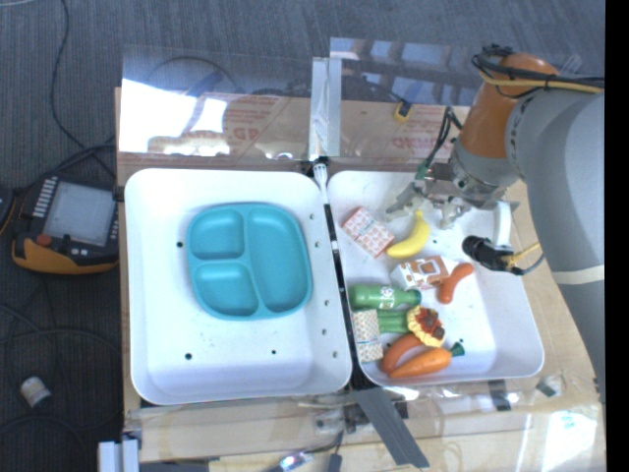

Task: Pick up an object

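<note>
At the right bin: toys lie heaped toward its left and near side, any of them a candidate for picking.
Banana: yellow, curved, lying near the middle of the right bin, just below the gripper and apart from it.
Gripper: poised over the far part of the right bin, metal fingers spread and pointing down and left; nothing sits between them.
Arm: grey, with the orange band above the wrist, reaching in from the right.
Patterned packet: red and white, just left of the banana.
Small box: white with red marks, below the banana, touching the sausage.
Sausage: orange-red, tilted, to the right of the box.
Green bottle: lying on its side near the divider.
Carrot: orange, at the near edge of the heap.
Left bin: holds a teal divided plate, three compartments, lying flat in the middle.
</note>
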You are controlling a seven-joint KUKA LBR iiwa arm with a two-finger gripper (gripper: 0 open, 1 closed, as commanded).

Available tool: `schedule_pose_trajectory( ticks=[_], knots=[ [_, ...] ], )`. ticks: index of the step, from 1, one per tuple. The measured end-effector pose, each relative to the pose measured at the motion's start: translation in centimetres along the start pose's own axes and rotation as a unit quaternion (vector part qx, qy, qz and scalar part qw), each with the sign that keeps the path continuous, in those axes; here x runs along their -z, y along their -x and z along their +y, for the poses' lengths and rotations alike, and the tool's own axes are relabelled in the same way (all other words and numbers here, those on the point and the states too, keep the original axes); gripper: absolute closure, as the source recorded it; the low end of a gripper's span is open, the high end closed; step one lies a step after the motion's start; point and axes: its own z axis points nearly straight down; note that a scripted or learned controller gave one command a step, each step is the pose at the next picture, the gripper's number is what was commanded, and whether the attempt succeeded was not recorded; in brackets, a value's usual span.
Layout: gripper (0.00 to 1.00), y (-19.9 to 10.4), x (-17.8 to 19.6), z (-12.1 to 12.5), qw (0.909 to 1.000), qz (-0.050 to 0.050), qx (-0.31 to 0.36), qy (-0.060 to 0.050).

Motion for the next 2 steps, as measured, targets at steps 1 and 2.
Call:
schedule_pose_trajectory(
  ticks=[1, 2],
  knots=[
    [1.0, 0.03, 0.7, -0.06, 1.0, -0.001, 0.001, -0.002],
    [0.0, 0.03, 0.7, -0.06, 1.0, -0.002, 0.001, -0.002]
  ],
)
